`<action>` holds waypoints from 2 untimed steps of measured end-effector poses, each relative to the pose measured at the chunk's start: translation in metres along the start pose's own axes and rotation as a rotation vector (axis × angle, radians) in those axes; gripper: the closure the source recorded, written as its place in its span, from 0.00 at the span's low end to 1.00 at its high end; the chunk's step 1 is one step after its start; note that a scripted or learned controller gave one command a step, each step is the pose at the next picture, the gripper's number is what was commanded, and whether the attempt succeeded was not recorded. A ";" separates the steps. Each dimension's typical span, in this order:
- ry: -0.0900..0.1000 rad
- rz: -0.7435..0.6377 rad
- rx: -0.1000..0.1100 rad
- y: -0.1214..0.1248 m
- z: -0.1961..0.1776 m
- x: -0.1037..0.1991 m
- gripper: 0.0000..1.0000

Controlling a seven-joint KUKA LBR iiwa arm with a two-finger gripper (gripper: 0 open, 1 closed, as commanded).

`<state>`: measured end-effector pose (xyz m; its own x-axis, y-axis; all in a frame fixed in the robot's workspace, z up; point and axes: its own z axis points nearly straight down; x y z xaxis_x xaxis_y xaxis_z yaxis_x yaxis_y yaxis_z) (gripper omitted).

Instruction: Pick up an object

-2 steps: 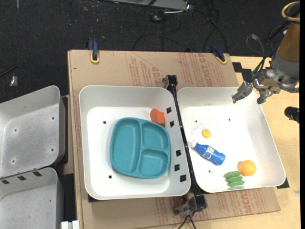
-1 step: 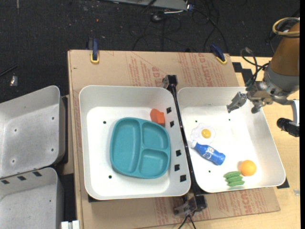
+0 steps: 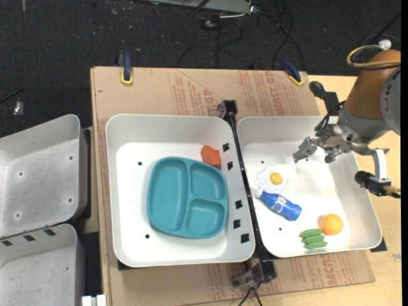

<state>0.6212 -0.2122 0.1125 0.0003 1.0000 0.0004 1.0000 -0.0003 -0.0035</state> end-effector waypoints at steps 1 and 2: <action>-0.002 -0.001 -0.007 0.002 -0.015 0.000 1.00; -0.003 0.001 -0.009 -0.002 -0.060 -0.004 1.00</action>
